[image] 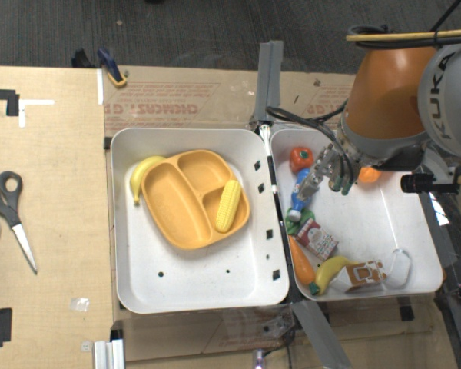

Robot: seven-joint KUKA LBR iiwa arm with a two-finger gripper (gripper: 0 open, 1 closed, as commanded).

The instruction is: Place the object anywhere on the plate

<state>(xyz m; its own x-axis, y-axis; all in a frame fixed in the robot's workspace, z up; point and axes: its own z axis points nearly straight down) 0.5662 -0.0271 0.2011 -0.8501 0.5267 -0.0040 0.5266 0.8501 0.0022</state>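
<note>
- Sitting in the left bin (138, 283) is a yellow-orange divided plate (186, 202), tilted in the view, with three compartments.
- A corn cob (228, 204) lies in the plate's small right-hand compartment, resting along its rim.
- A yellow banana (144, 174) lies just beside the plate's upper left rim, touching or nearly touching it; contact cannot be confirmed.
- The jaws (330, 177) hang over the upper left part of the right bin (399, 241), below the arm's (388, 91) large orange band; whether they are parted or closed cannot be told, and nothing can be seen between them.
- The arm's bulk hides the right bin's upper right corner, and an orange item (368, 175) just right of the jaws is partly covered and cannot be identified.
- Along the right bin's left wall: a red tomato-like piece (301, 158), a blue bottle-like item (301, 191) below it, a red and white packet (316, 239), a carrot (301, 261), and a second banana (329, 270).
- A small brown carton (365, 275) and a white object (399, 267) lie near the lower right; the white one blends with the bin and is hard to make out.
- On the tabletop (46, 206), scissors (11, 214) lie at the far left, cut off by the frame edge.
</note>
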